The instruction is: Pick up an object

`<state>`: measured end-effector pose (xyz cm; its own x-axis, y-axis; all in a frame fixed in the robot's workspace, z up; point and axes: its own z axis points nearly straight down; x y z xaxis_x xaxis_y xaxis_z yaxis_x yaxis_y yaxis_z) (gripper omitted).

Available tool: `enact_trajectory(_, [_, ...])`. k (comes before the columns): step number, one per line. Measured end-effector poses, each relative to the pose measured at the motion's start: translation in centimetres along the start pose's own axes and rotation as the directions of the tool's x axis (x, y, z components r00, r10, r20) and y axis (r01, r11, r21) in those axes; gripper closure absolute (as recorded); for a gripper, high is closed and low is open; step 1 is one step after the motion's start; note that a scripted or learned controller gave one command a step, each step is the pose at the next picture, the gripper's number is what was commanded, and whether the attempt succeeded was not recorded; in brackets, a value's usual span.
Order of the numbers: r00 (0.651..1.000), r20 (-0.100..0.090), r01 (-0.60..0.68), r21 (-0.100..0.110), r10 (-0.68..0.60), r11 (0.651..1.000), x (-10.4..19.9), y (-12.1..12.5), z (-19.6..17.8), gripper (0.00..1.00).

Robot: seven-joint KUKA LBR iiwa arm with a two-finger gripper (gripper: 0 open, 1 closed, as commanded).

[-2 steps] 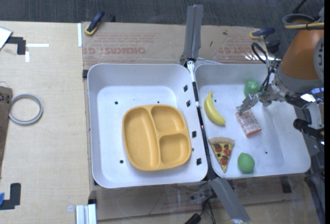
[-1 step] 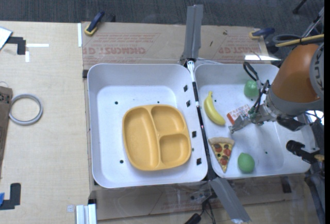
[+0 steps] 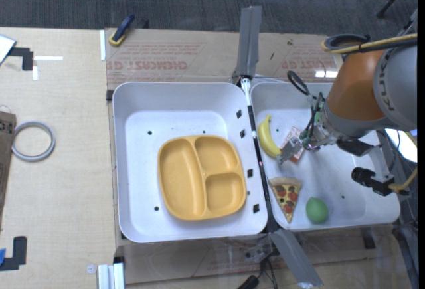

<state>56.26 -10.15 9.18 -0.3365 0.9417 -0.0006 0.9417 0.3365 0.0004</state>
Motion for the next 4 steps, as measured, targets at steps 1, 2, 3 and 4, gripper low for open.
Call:
enact_trajectory(1, [1.000,0.001,-0.005,0.000,0.005,1.000,-0.2,-0.1,-0.9,1.00])
enact_trajectory(2, [1.000,0.001,-0.004,0.000,0.004,1.000,-0.2,-0.1,-0.9,0.00])
enact_trajectory(3, [0.999,0.002,0.040,0.000,-0.040,0.999,-6.4,-3.8,-7.3,0.00])
enact_trajectory(4, [0.989,0.002,0.150,-0.001,-0.150,0.989,-8.1,0.9,-7.1,0.00])
